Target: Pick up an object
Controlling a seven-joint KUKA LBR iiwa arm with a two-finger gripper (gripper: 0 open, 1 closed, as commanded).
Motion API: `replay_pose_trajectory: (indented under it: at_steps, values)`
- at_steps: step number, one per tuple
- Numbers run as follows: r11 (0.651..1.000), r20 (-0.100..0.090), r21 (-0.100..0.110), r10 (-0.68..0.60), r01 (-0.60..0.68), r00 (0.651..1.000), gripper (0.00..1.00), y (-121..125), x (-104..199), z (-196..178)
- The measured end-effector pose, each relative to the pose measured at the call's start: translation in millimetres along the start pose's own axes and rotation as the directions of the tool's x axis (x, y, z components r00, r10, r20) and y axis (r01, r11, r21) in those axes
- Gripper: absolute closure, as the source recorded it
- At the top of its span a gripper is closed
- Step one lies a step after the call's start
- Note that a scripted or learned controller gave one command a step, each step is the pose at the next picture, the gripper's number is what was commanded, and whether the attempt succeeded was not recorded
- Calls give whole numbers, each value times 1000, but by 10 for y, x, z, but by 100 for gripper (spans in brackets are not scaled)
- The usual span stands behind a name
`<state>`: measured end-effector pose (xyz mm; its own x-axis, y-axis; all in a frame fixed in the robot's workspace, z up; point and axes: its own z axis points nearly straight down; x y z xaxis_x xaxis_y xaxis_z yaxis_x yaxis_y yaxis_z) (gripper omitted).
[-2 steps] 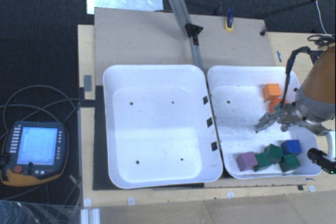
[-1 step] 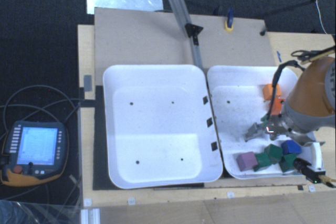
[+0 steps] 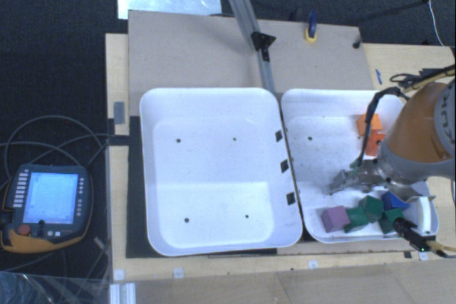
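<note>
Looking down from the fixed camera view, the arm [image 3: 420, 139] reaches in from the right over the right bin [image 3: 313, 121], with the jaws [image 3: 343, 181] low above the bin floor, pointing left.

Jaw state: two grey fingers appear spread a little at the tip, with bare white floor between them — nothing is held. The spread is small and blurred, so treat this reading as tentative.

Location of candidate objects: a purple block [image 3: 332, 218], a green block [image 3: 368, 211] and a blue piece [image 3: 392, 201] lie clustered at the near edge of the right bin, just beside the wrist. An orange object [image 3: 370, 125] sits farther back, partly behind the arm. The left bin [image 3: 214, 117] carries no visible objects.

Probable faults from this position:
- The jaws stand apart from every object; closing here would likely grip nothing.
- The purple and green blocks touch or nearly touch — a descent between them could push one aside rather than capture it.
- The cluster lies close to the bin wall, so a finger may strike the rim.

Obscured or unclear:
- The orange object's outline is cut by the arm and cable.
- The wrist covers part of the blue piece; its shape cannot be determined.
- Fingertip height above the floor cannot be judged.
</note>
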<state>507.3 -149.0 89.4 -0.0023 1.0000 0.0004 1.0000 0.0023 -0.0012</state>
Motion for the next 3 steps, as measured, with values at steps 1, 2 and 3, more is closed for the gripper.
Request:
replay_pose_trajectory:
  at_steps: [1,2,3]
  values:
    - [1000,0,-5,-2,2,1000,100,15,-1,-117]
    - [1000,3,-9,-1,1,1000,100,-21,-74,-708]
    - [1000,3,-11,-3,3,1000,100,-19,-85,-1352]
